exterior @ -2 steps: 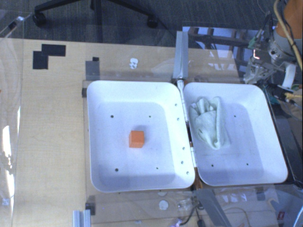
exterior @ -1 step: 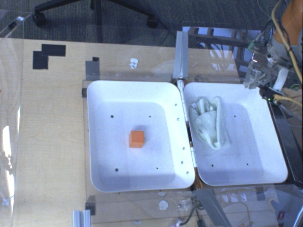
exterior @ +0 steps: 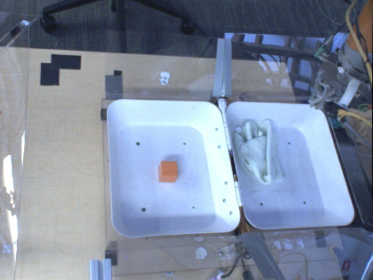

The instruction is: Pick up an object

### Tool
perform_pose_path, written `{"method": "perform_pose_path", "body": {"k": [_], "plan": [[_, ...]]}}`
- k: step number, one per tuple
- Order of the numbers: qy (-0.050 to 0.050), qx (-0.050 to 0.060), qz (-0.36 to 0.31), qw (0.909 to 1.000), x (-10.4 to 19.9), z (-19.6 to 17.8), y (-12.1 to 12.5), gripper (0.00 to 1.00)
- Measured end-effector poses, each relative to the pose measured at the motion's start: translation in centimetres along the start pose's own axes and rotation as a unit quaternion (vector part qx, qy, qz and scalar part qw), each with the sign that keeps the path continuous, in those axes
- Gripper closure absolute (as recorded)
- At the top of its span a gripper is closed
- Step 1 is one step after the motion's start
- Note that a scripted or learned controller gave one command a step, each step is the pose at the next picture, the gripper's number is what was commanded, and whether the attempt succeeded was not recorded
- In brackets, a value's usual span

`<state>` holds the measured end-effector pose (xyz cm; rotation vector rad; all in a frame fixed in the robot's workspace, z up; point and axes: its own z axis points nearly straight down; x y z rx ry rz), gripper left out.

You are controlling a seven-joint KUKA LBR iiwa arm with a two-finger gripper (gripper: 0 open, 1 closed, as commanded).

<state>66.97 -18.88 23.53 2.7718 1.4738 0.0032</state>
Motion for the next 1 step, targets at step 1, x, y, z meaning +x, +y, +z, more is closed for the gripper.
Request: {"method": "perform_pose_path", "body": {"k": [1], "plan": [[0.000, 0.000, 0.021, 0.9998, 0.32, -0.50, -0.21, 1.00]]}}
